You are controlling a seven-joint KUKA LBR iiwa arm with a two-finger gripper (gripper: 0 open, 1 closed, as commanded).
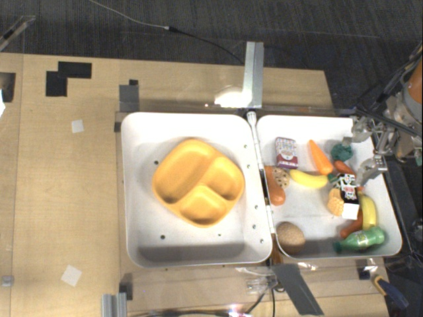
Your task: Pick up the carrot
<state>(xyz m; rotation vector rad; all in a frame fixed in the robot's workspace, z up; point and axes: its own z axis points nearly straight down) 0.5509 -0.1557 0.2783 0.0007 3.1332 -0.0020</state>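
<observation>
Camera view: right bin (396, 243) crowded with toy food, left bin (132, 177) carrying a yellow divided dish (198, 180). Carrot (320, 156) lying slantwise near the right bin's far edge, between a small carton (285, 152) and a green leafy piece (342, 152), just above a banana (308, 178). Gripper (370, 157) hovering at the right bin's far right corner, near the carrot but clear of it, clamped on nothing; state of the pincer impossible to tell. Probably light, stiff, smooth plastic, likely slippery. Best taken across the thick middle, squeezing the narrow width, clear of the banana.
</observation>
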